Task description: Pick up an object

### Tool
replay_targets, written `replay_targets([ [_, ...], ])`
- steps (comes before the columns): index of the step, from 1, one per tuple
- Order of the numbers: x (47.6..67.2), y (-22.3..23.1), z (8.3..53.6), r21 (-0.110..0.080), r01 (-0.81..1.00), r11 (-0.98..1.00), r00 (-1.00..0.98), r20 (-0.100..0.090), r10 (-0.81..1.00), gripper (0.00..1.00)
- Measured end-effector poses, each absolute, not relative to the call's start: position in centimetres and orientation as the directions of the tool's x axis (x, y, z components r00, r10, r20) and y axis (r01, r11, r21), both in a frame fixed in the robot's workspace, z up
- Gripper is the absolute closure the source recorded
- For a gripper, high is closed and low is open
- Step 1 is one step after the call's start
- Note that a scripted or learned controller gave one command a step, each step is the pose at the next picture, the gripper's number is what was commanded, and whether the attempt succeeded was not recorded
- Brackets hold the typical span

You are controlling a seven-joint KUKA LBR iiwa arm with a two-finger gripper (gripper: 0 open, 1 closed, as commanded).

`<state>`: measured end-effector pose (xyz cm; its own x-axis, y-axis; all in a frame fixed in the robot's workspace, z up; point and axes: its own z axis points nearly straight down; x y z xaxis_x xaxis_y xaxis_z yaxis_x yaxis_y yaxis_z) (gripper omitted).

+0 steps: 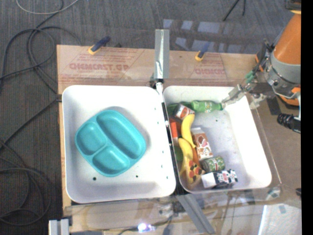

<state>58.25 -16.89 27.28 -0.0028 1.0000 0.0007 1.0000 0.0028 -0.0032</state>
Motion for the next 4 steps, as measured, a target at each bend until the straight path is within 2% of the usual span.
replay_targets([
  [1, 57.0, -19.0, 27.6, -0.002, 1.000, -0.031, 0.031, 0.000, 1.000, 0.00],
  [2, 56.9, -18.1, 16.4, -0.004, 0.997, 0.078, -0.078, 0.001, 0.997, 0.00],
  [3, 52.7, -19.5, 8.9, 0.010, 0.999, 0.052, -0.052, -0.002, 0.999, 0.00],
  [4, 65.7, -17.5, 8.5, -0.029, 0.998, 0.048, -0.048, 0.000, 0.999, 0.00],
])
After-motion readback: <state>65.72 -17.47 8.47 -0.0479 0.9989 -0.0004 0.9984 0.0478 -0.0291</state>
